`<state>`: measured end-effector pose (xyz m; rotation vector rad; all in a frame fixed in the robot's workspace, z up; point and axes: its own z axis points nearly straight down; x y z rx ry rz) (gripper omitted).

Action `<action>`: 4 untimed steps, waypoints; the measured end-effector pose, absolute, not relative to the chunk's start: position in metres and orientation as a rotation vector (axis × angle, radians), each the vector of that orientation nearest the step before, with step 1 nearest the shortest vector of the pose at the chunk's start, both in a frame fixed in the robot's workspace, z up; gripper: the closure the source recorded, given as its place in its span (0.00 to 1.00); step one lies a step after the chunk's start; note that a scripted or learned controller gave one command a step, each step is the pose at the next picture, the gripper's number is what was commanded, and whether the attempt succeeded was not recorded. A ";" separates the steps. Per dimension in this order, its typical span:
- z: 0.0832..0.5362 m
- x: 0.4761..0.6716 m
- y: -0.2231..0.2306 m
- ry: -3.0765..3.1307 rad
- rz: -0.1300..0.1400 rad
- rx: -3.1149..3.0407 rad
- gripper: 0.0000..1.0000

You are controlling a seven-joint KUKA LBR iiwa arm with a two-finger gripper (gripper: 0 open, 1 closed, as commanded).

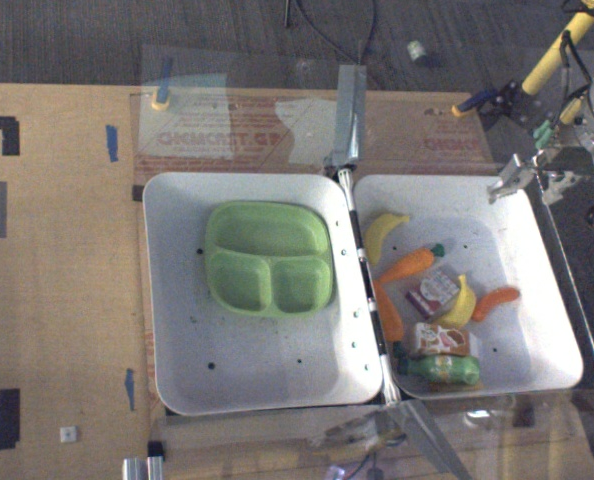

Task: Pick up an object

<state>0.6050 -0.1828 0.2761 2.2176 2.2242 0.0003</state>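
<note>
The right bin (537, 258) holds several toy foods: a yellow banana (382, 233), a carrot with a green top (409, 264), a red and white packet (435, 288), a second small banana (463, 304), an orange piece (495, 301), another orange carrot (388, 314) by the divider, a printed carton (442, 340) and a green bottle (445, 370). My gripper (512, 178) hangs at the bin's far right corner, above the rim and apart from all of them. Nothing is seen in it.
The left bin (177, 348) bears a green three-compartment plate (269, 258). A metal divider (362, 288) runs between the bins. Yellow and blue arm parts and cables (552, 58) crowd the upper right. The bench (57, 268) lies to the left.
</note>
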 end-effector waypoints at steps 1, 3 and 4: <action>0.148 0.544 -0.146 2.272 0.001 2.170 0.00; 0.098 0.552 -0.175 2.544 0.012 1.814 0.00; 0.108 0.551 -0.176 2.543 0.017 1.822 1.00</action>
